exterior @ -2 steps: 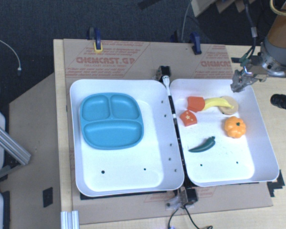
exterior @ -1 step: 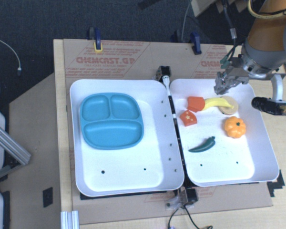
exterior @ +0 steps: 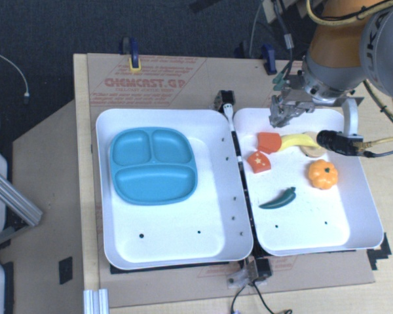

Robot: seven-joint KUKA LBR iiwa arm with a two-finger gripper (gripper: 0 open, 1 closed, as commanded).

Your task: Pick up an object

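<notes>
Right bin [exterior: 354, 234] near half bare; hand [exterior: 283, 118] above far rim.

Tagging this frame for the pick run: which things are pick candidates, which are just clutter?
Job:
tool
red block
red piece
banana
orange pumpkin
dark green pepper
right bin

Lying about:
blue divided plate
left bin
cardboard sheet
blue clamps

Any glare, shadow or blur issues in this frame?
Camera view: even lighting, soft shadows under the blue plate and orange pumpkin; mild sheen on the right bin, nothing blown out; gripper slightly soft; toys sharp.
</notes>
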